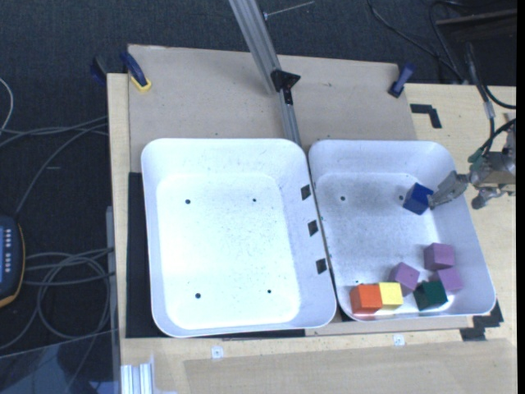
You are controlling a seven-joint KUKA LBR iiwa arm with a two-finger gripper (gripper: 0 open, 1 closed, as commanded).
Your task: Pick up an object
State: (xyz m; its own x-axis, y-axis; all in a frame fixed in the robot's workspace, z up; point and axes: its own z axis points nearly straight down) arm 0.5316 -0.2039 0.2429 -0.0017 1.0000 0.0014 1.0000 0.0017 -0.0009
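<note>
The claw [447, 189] reaches in at three o'clock over the right bin [361, 158], its tip against the blue cube [417, 198]; whether its fingers are apart or clamped on the cube cannot be told. The cube sits in the bin's upper right, turned cornerwise, with no clear long axis. At five o'clock cluster three purple blocks [440, 255], a green block [429, 295], a yellow block [390, 294] and an orange block [367, 297].

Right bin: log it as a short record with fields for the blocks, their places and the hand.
bin: right white bin
blue block: upper right, apart from the others, at the hand's tip
hand: at the right rim; grip on the blue block cannot be told
corner cluster: orange block, yellow block, green block, three purple blocks
</note>
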